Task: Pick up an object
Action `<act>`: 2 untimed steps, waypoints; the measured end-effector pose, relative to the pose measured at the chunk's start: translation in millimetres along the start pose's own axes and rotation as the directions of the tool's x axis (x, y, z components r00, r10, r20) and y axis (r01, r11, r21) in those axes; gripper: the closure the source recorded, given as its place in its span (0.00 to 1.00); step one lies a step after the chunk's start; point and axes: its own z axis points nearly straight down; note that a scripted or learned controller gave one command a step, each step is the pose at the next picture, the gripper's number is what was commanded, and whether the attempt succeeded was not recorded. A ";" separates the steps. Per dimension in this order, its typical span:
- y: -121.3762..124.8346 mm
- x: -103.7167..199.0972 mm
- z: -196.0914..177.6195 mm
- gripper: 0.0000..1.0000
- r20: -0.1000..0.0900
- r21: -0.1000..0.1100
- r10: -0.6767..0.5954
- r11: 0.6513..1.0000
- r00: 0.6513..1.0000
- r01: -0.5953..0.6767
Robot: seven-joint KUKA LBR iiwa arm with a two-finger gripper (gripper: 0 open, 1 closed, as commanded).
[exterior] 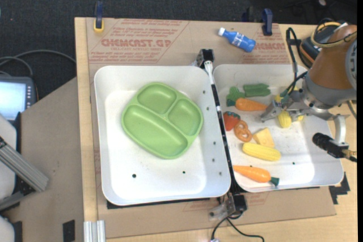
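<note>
On the cardboard-covered tabletop, the right bin holds toy food. My claw hangs low there, pinching a small yellow piece between its fingers, I judge; the corn cob lies just below-left, long axis across.

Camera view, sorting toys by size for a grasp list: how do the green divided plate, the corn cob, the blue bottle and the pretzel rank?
1. green divided plate
2. corn cob and blue bottle: look alike, unranked
3. pretzel
</note>
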 end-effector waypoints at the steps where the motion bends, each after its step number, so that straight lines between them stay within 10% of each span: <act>1: 0.0 -0.8 -12.5 1.00 0.006 -0.002 0.000 1.000 1.000 0.000; 2: 36.6 117.1 -107.1 1.00 0.007 -0.013 -0.010 1.000 1.000 0.010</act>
